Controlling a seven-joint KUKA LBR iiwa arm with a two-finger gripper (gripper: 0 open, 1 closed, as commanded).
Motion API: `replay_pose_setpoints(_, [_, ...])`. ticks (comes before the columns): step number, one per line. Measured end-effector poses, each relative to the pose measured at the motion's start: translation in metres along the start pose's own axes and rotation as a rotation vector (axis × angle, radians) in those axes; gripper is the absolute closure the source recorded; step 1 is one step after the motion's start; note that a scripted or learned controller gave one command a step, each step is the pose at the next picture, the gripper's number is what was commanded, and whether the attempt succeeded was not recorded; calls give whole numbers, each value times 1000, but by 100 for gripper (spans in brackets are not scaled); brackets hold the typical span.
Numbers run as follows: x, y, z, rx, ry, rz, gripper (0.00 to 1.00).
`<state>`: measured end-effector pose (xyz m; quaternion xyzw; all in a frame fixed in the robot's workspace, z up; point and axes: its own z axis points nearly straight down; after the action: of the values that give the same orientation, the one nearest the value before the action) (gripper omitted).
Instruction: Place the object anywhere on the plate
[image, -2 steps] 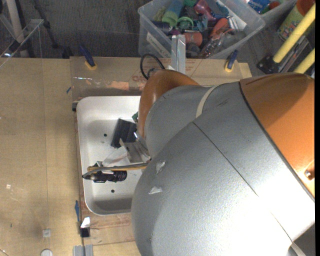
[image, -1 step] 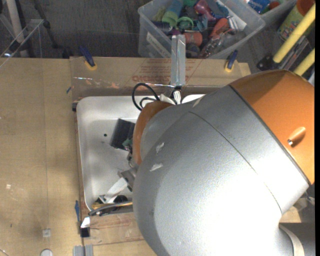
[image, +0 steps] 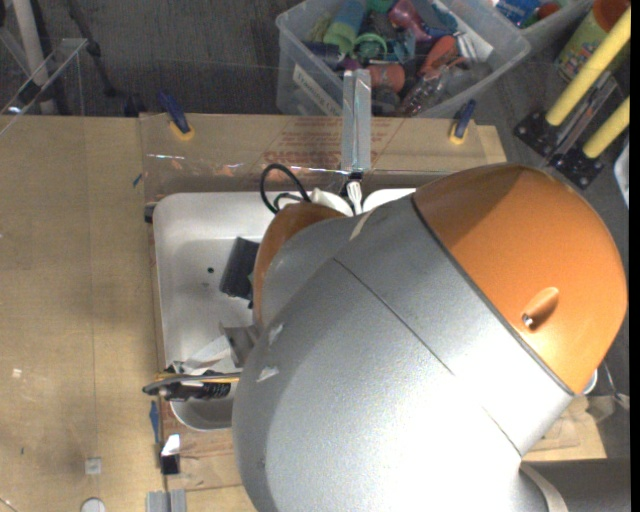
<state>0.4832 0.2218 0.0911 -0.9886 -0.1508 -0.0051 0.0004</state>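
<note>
My arm (image: 430, 360), grey with an orange band, covers most of the camera view and hides much of both bins. A black part of the gripper (image: 238, 268) pokes out from behind the arm over the left bin (image: 180, 260). At the bin's near left corner lies a thin black and yellow object (image: 190, 386), resting across the curved grey rim of what looks like the plate (image: 195, 412). A pale, crumpled piece (image: 208, 352) lies just above it. The rest of the plate is hidden under the arm.
A clear tub of mixed colourful items (image: 400, 45) stands behind the bins. A metal upright (image: 355, 120) rises at the back between the bins, with black cable (image: 285, 185) looping beside it. Bare wooden bench (image: 70, 300) stretches to the left.
</note>
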Motion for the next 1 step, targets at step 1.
replay_pose_setpoints(1, [3,-2,-1,2,7,-3,0])
